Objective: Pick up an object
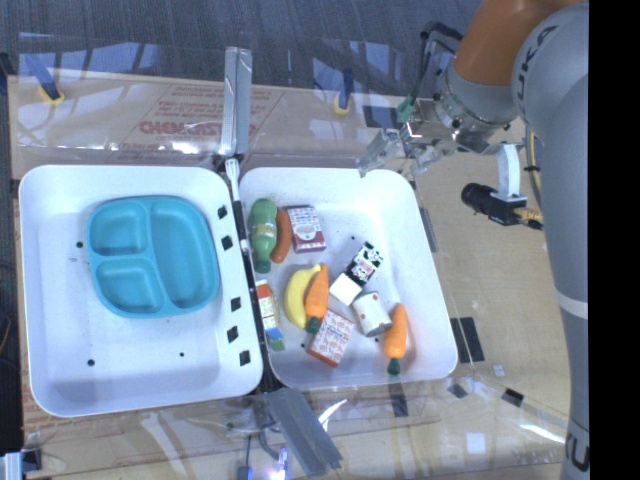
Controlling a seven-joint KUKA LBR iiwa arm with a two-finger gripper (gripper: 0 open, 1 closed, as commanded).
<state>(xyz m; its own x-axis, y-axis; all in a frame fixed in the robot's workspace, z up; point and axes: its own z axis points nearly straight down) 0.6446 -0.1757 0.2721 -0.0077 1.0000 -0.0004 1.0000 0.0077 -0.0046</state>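
The right bin (425, 230) holds several toy foods: a green bottle (262, 230), a red carton (305, 226), a banana (296, 298), a carrot (316, 293), a black-and-white milk carton (358, 270), a white can (371, 312) and a second carrot (396, 333). My gripper (396, 154) hangs above the bin's far right corner, well clear of the items. Its pale fingers (374, 155) are spread open with nothing between them.
The left bin (40, 298) holds a blue divided plate (153, 255). A second red carton (331, 338) and a small bottle (267, 314) lie near the right bin's front. A metal post (236, 98) rises behind the bins' shared wall.
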